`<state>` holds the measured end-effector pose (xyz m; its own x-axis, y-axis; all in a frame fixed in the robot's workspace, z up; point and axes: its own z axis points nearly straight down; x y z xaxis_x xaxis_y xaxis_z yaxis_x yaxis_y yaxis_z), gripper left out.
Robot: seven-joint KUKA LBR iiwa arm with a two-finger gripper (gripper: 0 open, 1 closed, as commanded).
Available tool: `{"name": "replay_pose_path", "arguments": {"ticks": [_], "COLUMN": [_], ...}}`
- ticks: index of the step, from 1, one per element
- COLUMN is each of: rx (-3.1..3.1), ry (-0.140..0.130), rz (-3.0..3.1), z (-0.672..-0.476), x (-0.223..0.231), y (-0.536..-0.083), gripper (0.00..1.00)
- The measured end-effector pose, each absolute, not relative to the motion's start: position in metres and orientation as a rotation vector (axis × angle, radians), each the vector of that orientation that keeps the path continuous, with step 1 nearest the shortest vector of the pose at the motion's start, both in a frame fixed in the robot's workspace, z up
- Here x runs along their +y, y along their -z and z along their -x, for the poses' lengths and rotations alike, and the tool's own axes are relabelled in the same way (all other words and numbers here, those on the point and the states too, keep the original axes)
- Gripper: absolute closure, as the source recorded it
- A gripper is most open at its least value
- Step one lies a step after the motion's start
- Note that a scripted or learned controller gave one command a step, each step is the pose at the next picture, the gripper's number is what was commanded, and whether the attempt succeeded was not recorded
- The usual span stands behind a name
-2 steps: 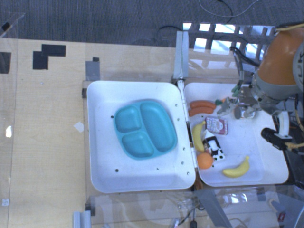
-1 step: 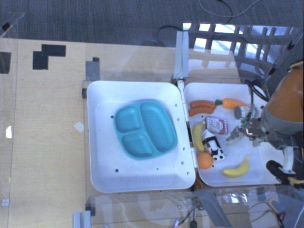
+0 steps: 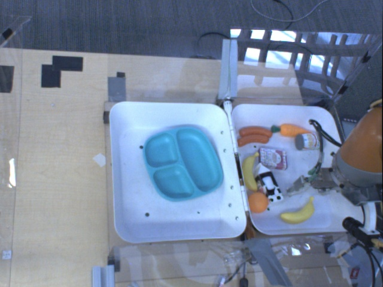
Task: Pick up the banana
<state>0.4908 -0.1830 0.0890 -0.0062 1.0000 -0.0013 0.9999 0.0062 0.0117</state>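
Note:
Two yellow bananas lie in the right bin (image 3: 323, 113). One banana (image 3: 249, 172) lies lengthwise along the bin's left wall. The other, a curved banana (image 3: 298, 213), rests near the front edge. My gripper (image 3: 297, 185) reaches in from the right and hovers just above and behind the curved banana, a little to the right of a black and white toy (image 3: 270, 188). Nothing can be seen held in it. The arm's orange band (image 3: 364, 143) is at the right edge.
The right bin also holds an orange (image 3: 258, 202), two sausages (image 3: 255, 136), a carrot (image 3: 292, 130), a small can (image 3: 306, 140) and a red packet (image 3: 273, 158). A blue divided plate (image 3: 182, 163) sits in the left bin (image 3: 128, 178). Cables hang by the arm.

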Motion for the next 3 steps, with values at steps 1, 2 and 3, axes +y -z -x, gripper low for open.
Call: {"name": "replay_pose_path", "arguments": {"ticks": [1,2,3], "rx": [2.221,2.221,2.241], "ry": [-0.019,-0.019,-0.013], "rz": [-2.200,-2.200,-2.192], "z": [-0.494,-0.494,-0.491], "x": [-0.182,-0.182,-0.204], "y": [-0.101,-0.101,-0.089], "gripper": [1.00,0.00,0.00]}}
